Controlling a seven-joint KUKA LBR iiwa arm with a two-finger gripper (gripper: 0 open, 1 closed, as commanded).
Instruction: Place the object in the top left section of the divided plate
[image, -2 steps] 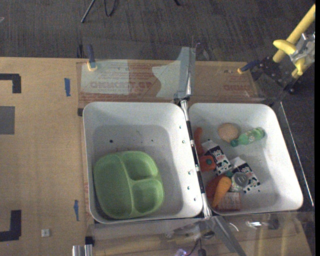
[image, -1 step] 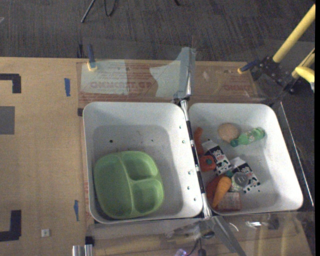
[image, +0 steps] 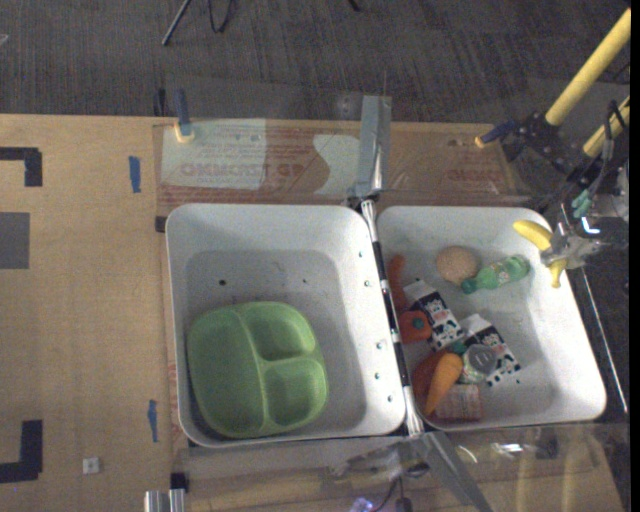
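Fingers (image: 560, 262) at right bin (image: 590, 385) edge, banana (image: 533, 233) just beside; grip state unclear. Step: pick. Next: secure object, carry left to plate (image: 258, 368).

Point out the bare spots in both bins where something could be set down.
Left bin: bare floor above the green divided plate, up to the back wall. Right bin: bare floor along its right side. Crowded: right bin's left half, with milk cartons, carrot, bottle.

A banana (image: 533, 233) lies at two o'clock in the right bin (image: 585, 375); milk cartons (image: 437, 312) sit centre, a carrot (image: 444, 380) at six.
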